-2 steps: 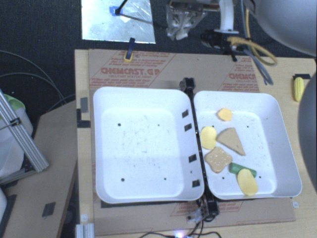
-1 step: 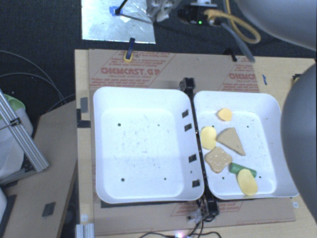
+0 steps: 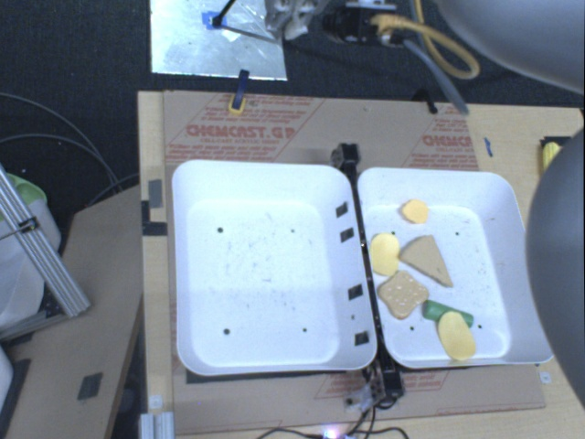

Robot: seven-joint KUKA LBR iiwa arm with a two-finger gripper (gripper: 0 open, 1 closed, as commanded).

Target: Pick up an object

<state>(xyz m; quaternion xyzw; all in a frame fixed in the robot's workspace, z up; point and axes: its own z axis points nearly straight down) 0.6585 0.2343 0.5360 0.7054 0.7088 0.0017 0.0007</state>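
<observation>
The right bin (image 3: 494, 190) holds several small toy food pieces. A small yellow round piece (image 3: 414, 211) lies near its back. A yellow oval piece (image 3: 385, 253) sits by the bin's left wall, touching a tan wedge (image 3: 427, 260). Below them lies a tan square cracker (image 3: 402, 294). A green piece (image 3: 447, 314) sits next to a yellow lemon-shaped piece (image 3: 456, 337) near the front. Grey blurred parts of the arm (image 3: 559, 263) fill the right edge and top right corner.
The left bin (image 3: 183, 245) stands beside the right one on a cardboard sheet (image 3: 274, 126). Black clips (image 3: 347, 236) run along the seam between the bins. A metal plate (image 3: 192, 26) and cables lie behind the bench.
</observation>
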